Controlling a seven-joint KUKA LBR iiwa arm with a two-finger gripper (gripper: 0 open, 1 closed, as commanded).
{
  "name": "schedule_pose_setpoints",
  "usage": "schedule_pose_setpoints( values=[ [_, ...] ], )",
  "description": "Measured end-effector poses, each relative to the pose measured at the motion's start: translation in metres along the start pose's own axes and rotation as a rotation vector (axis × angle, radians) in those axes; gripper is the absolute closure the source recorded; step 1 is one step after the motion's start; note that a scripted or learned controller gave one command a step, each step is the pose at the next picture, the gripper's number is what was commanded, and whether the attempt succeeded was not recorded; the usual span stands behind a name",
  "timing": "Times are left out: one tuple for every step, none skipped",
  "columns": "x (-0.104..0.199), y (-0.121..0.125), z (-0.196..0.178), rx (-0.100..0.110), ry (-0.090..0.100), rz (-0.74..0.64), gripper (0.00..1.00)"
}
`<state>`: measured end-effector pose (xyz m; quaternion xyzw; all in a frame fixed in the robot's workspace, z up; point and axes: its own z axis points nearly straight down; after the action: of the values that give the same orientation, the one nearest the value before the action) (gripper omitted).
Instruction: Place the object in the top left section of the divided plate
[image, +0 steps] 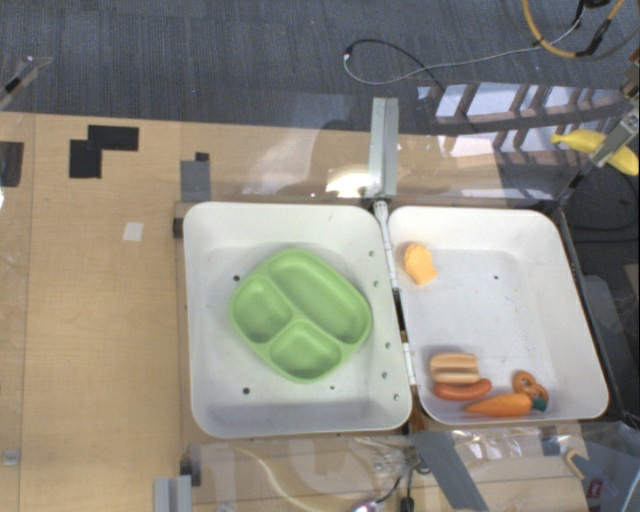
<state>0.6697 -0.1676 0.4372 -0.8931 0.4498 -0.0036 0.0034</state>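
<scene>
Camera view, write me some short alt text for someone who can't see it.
A green divided plate sits in the left white bin, none of its three sections holding anything. The right white bin holds toy food: a yellow-orange piece near its top left corner, and a hot dog, a carrot and a small orange piece along its bottom edge.

Bright even light, faint glare, perhaps soft

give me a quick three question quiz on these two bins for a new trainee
1. True or false: the green plate lies in the left bin.
2. How many sections does the plate have?
3. Which item sits alone near the divider in the right bin? A) carrot B) yellow piece C) hot dog

Key: 1 true. 2 three. 3 B, the yellow piece; the hot dog and carrot lie together at the near edge.
</scene>
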Motion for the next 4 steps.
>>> schedule_pose_setpoints(
  values=[
    [0.003, 0.002, 0.0, -0.001, 0.002, -0.199, 1.0],
    [0.002, 0.042, 0.001, -0.004, -0.003, -0.043, 1.0],
    [-0.046, 0.012, 0.001, -0.004, -0.002, 0.139, 1.0],
    [-0.019, 0.007, 0.001, -0.002, -0.001, 0.259, 1.0]
  ],
)
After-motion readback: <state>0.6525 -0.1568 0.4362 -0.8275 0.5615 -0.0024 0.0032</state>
